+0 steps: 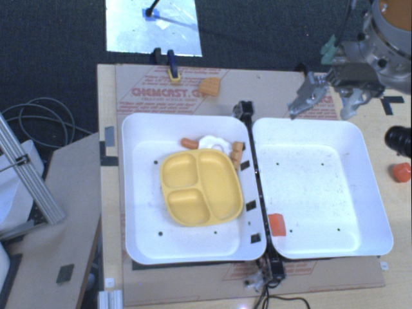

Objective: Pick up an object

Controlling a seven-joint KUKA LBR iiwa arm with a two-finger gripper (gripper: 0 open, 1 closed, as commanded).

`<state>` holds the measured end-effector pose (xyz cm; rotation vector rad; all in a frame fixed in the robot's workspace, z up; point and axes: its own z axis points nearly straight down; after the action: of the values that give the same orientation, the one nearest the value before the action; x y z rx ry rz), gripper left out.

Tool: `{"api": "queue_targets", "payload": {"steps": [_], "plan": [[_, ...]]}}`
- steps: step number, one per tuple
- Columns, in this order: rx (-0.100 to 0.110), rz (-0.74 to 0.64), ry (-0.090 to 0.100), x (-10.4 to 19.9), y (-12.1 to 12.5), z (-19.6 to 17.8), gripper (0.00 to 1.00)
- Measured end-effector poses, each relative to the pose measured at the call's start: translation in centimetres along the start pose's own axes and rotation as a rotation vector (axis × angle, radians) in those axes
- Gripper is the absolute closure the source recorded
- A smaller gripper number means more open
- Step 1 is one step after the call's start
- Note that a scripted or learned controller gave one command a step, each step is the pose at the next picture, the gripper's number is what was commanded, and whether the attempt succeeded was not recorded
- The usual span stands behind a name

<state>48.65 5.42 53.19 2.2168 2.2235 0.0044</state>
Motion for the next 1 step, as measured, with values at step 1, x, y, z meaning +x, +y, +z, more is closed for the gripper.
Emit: {"api": "queue_targets", "payload": {"steps": [1], "plan": [[-0.003,-0.004,0.001,0.01,0.05,-1.15,1.00]]}}
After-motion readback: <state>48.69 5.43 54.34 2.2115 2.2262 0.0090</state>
